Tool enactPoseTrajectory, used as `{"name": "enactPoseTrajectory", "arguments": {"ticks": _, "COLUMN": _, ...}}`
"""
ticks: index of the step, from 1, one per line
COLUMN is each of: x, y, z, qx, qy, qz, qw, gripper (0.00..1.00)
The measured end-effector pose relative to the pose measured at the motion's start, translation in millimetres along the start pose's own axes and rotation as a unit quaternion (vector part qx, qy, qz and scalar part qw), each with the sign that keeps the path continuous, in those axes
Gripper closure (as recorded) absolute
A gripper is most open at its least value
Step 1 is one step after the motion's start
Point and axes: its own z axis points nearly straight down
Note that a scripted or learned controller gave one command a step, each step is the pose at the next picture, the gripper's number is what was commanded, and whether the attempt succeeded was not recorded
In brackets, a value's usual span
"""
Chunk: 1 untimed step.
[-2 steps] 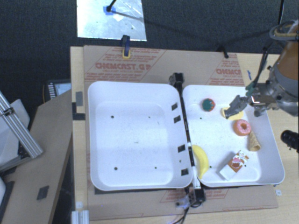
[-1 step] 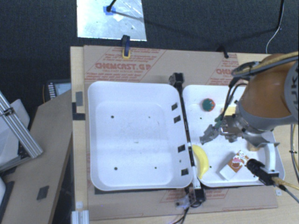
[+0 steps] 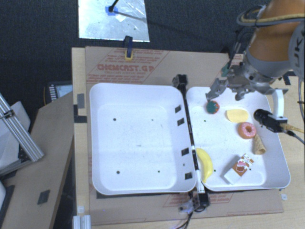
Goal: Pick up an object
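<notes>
We have the fingers (image 3: 225,90) spread, one tip just above the ball (image 3: 212,107), the other hanging over bare bin floor toward the slice (image 3: 237,115). Nothing sits between them.

Task thing: any object will do. All are in the right bin (image 3: 279,178). The ball is nearest, just below and left of the left tip.

Risks as we see them:
- The ball sits off to one side of the gap, not centred. Closing here likely clips its edge and rolls it away.
- It is round and small, so a glancing tip squirts it toward the divider (image 3: 188,128).
- The ball is near the bin's back wall, so descent may catch the rim.
- The slice looks flat, so it is hard to get tips under; likely an empty close.
- The donut (image 3: 247,130), cone (image 3: 259,146), carton (image 3: 239,168) and banana (image 3: 205,164) lie well apart from the tips, toward the camera, and need a full re-aim.

Left bin (image 3: 102,175) is not in play.
</notes>
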Motion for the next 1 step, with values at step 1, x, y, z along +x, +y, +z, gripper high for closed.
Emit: {"name": "enactPoseTrajectory", "arguments": {"ticks": 1, "x": -0.4, "y": -3.7, "z": -7.0, "qx": 0.005, "qy": 0.001, "qz": -0.001, "qw": 1.0, "gripper": 1.0}}
